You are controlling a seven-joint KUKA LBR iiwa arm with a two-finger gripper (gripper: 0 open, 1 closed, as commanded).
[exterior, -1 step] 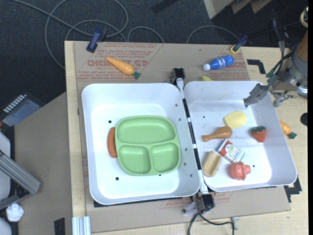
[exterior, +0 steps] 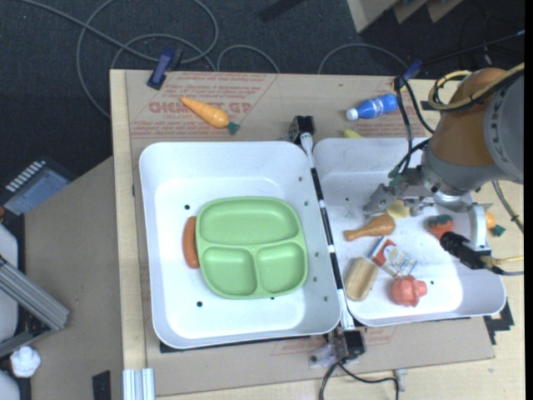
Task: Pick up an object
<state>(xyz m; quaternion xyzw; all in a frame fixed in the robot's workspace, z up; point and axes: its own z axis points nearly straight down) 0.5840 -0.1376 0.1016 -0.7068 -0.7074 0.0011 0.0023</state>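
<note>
Dark carpet with loose cables around a cardboard-topped bench [exterior: 250, 98]; we see two white bins side by side on it. Left bin [exterior: 166, 223] holds a green divided tray [exterior: 250, 244] with an orange sausage-like piece [exterior: 191, 242] tucked against the tray's left edge; looks like the drop side, so nothing to grab there for now. Right bin [exterior: 350, 161] holds the candidates: a tan drumstick-shaped toy [exterior: 372, 227], a bread-roll piece [exterior: 361, 277], a small red-and-white packet [exterior: 394, 259], a red strawberry-like toy [exterior: 407, 291], and a small red-orange bit [exterior: 439, 222] near the arm. Outside the bins, a toy carrot [exterior: 208, 112] and a blue-and-white bottle [exterior: 373, 107] lie on the cardboard; probably out of play.

Arm comes in from the right, wrist low over the right bin; gripper [exterior: 391, 198] sits at the bin's upper middle, just above the drumstick's thick end and close to a small yellowish piece [exterior: 394, 212]. We can't tell the claw's state; the wrist body and cabling hide the tips, and nothing is visibly held. Our read: it's lined up on the drumstick, pick not yet made. Risk: items are crowded, so a descent could nudge the drumstick or catch the yellowish piece instead.
</note>
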